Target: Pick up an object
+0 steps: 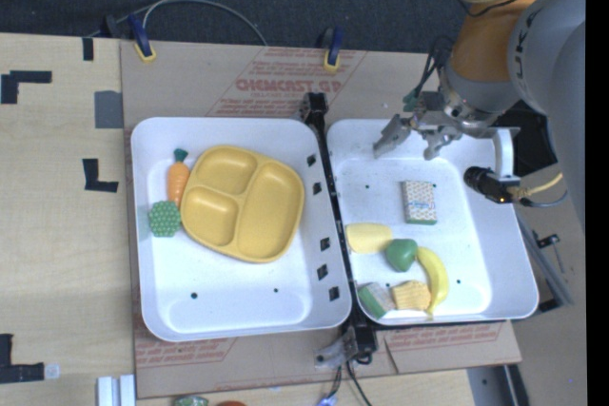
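Likely target: the small patterned box (419, 202), lying flat on the floor of the right bin (481, 233); the task names no particular object, so this choice is a judgement from nearness.
Bearing from tool: the box lies toward the near edge of the bench from the gripper (415, 137), almost directly in line and near, not touching.
Long axis: the box's longer side runs roughly away from the camera, toward the gripper.
Gripper: its two fingers are spread apart, nothing between them, hanging over the far part of the right bin.
Further from tool: a yellow block (368, 237), a green pepper (402, 254) and a banana (434, 275) sit beyond the box, clustered close together; a corn cob (411, 296) lies at the near wall.
Across the divider: the left bin (228, 295) bears a yellow divided plate (241, 203), with a toy carrot (178, 178) and a green ball (164, 219) just beside its outer edge, well apart from the gripper.
Next move, as judged: a short shift toward the box, then down, fingers straddling its narrow width.
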`<state>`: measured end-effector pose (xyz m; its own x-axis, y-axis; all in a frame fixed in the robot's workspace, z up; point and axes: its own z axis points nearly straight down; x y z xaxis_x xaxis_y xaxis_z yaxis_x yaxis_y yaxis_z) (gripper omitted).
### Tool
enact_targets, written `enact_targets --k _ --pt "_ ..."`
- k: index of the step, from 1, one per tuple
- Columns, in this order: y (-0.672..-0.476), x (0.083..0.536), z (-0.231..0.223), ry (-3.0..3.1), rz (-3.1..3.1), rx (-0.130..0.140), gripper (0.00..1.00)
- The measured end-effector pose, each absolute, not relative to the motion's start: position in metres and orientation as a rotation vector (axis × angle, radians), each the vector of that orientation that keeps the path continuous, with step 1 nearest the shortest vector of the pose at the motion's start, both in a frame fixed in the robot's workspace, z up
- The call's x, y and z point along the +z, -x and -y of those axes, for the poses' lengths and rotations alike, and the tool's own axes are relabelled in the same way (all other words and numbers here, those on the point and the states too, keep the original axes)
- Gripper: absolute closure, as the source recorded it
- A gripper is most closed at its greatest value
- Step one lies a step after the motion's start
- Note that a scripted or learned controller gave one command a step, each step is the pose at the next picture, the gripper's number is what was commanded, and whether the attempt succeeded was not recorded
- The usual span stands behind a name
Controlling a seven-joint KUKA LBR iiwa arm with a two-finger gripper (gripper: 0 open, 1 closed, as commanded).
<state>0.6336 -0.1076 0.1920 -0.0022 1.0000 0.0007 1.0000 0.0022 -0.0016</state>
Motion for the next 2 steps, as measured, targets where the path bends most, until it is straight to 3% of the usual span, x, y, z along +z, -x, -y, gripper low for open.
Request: enact_targets --k 1,2 --pt "-0.574 0.152 0.133 2.220 2.221 0.003 0.00" --pt "-0.535 0.088 0.138 2.222 2.225 -0.005 0.00"
